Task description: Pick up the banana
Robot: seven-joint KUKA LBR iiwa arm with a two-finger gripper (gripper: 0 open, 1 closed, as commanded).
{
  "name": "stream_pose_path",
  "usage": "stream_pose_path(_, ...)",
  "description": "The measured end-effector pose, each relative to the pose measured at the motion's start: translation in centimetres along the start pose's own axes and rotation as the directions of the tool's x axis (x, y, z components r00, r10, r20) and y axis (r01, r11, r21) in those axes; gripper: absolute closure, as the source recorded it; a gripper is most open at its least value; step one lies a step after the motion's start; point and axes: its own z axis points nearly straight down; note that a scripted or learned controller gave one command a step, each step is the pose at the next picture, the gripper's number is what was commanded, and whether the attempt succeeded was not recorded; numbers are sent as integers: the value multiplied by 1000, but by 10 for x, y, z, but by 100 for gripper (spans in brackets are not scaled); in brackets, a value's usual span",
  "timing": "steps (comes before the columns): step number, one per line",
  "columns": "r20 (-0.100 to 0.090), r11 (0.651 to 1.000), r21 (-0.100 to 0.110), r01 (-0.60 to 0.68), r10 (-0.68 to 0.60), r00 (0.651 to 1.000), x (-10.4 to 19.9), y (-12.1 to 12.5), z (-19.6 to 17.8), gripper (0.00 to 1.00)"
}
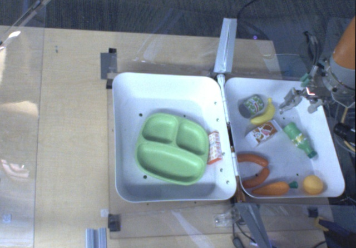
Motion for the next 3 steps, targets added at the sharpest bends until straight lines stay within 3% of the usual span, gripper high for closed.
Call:
stream_pose_path(1,0,1000,-4,1,-1,1000,44,50,137,0)
stream_pose_path(2,0,1000,-7,5,-5,1000,45,52,129,100)
stream_pose_path(3,0,980,-2,-198,198,980,126,83,49,100)
